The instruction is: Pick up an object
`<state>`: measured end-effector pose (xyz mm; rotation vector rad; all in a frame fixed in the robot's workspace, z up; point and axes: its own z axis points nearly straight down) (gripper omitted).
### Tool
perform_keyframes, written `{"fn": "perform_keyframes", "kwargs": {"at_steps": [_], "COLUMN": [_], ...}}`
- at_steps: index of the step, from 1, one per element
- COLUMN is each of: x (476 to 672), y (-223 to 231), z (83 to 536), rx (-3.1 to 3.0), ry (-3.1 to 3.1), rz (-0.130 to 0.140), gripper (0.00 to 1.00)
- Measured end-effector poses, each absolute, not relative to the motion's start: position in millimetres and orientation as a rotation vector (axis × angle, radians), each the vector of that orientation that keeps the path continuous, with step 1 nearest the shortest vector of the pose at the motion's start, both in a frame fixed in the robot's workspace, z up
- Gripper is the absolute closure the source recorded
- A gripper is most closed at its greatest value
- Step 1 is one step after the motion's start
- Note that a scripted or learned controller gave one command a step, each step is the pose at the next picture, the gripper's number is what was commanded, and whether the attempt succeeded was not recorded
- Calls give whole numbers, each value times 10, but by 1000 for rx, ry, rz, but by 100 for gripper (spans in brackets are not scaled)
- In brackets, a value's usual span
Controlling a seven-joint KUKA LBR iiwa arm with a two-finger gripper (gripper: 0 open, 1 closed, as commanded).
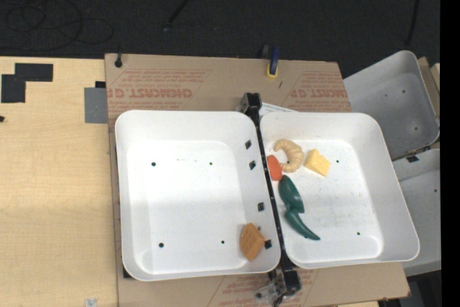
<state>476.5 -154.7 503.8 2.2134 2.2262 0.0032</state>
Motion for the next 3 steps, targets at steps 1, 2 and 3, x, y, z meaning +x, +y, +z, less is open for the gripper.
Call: {"fn": "perform_keyframes", "kwargs": {"at_steps": [1,2,3], "x": [4765,4895,4753], "y": [-920,-180,652], "z": [5397,5370,5374], "rx": [2213,2214,2213], "ry": [2229,2232,2235], "rz": [2,-2,-4], "gripper": [100,100,100]}}
